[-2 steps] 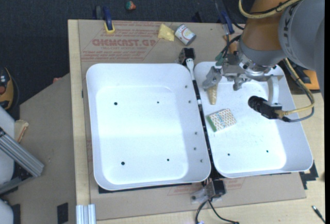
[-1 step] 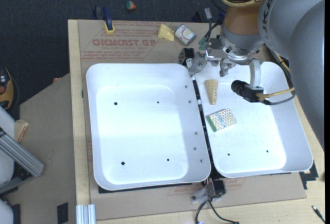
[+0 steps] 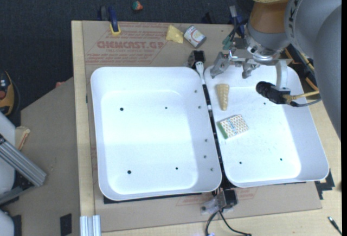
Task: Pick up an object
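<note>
Bins, two of them, sit side by side on your surface (image 3: 146, 39). Your left bin (image 3: 146, 126) shows bare white floor. Your right bin (image 3: 271, 137) holds two things: one patterned packet (image 3: 233, 126) and, just above it, one tan cone (image 3: 223, 96). Your jaws (image 3: 234, 67) hang spread apart near the cone, gripping nothing.

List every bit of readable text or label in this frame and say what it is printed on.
"CHEMCAST G.P": red print on the brown board behind the bins; the letters after it are cut off by the yellow scrap.
Small box on the board: markings too small to read.
Patterned packet in the right bin: print too blurred to read.
</note>
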Motion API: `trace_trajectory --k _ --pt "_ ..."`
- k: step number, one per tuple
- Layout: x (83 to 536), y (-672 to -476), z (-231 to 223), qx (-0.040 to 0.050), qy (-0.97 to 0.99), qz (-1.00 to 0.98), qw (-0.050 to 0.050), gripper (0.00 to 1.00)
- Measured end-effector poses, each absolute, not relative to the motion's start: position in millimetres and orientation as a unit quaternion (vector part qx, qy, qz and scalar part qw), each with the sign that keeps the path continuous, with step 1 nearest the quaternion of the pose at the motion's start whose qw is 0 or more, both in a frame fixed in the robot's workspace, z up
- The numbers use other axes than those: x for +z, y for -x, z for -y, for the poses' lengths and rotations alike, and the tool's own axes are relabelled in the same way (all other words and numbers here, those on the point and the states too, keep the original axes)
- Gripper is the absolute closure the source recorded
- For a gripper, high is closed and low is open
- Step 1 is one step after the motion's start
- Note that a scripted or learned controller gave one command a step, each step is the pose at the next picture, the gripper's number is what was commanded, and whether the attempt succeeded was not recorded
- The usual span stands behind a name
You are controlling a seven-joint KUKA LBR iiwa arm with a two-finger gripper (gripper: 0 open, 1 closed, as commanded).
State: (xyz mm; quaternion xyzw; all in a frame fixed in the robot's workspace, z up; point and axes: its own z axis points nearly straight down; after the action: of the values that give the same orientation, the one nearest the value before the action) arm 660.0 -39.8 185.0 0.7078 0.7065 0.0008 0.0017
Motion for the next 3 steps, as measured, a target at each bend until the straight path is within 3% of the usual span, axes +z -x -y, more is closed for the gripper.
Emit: trace_trajectory --k 1,2,3 --pt "132.0 -666.2 105.3 -0.0008 -0.708 -0.706 -0.001 0.00" --pt "82.4 -662.0 94.2 -0.0015 -0.707 -0.707 -0.002 0.00" --pt "96.0 -663.5 94.4 0.0003 -0.707 -0.707 0.000 1.00"
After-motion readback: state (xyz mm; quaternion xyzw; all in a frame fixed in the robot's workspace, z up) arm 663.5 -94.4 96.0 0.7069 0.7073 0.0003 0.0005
